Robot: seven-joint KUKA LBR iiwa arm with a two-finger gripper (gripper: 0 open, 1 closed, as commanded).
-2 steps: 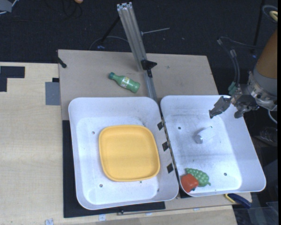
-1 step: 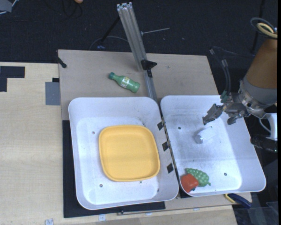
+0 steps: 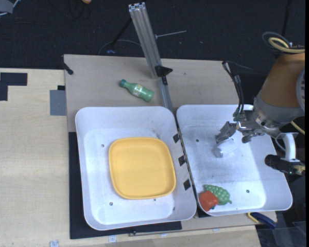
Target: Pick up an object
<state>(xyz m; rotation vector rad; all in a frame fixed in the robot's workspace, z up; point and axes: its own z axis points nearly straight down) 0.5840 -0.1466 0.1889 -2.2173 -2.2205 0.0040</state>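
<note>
Nothing picked up yet, judging by how things lie. On the left, a yellow plate (image 3: 141, 167) flat in the middle of the left bin (image 3: 87, 138), untouched. Above it, at about 12 o'clock from the plate, a small green bottle (image 3: 137, 90) on its side on the bare table (image 3: 206, 81), outside both bins and just left of a slanted aluminium rail (image 3: 149, 40). Further right, in the right bin (image 3: 270, 189), a red and green toy vegetable (image 3: 213, 197) tucked into the near-left corner, at roughly 7 o'clock from the end effector (image 3: 222, 140). End effector low over the middle of that bin, fingers spread apart with nothing between them, well apart from the toy vegetable. Arm (image 3: 283, 86) reaching in from 3 o'clock. Still to do, as a judgement: line up over one object, most likely the toy vegetable as the nearest, descend, close on it and lift it clear of the bin floor
</note>
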